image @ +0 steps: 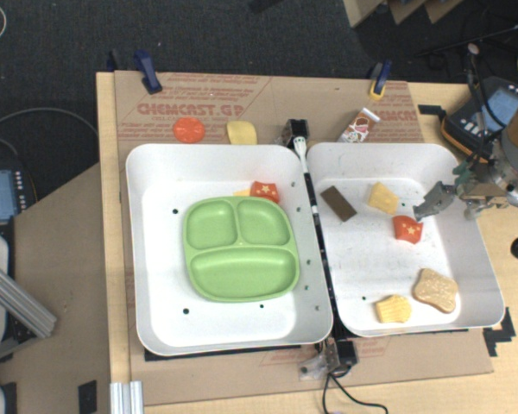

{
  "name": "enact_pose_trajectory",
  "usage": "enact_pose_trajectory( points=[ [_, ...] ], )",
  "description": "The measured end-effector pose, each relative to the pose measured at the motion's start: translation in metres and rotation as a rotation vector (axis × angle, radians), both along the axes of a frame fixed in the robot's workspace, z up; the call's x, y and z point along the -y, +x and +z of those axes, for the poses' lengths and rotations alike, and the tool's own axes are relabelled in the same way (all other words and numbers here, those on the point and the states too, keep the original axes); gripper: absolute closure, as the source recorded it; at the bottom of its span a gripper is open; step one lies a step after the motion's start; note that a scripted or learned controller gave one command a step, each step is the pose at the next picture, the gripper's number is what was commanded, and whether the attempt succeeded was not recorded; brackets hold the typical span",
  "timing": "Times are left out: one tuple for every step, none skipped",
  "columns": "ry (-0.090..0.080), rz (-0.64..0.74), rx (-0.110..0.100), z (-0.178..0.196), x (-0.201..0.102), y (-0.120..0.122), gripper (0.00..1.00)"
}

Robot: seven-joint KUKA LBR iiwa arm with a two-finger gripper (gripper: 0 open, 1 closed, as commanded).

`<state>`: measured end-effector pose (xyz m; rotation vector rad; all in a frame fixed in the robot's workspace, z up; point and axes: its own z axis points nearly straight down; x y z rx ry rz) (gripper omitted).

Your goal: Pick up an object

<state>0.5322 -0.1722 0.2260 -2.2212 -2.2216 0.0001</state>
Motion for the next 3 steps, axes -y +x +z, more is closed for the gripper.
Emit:
enact_pose_trajectory(
  points=[
    [0.001,0.001,-0.003,-0.148,-0.001,0.034,0.00],
    [-0.002,-0.001,0.004,-0.131,0.001,0.035,1.00],
    [0.003,0.008,0.003,-0.142,-0.077,0.067,1.00]
  ],
)
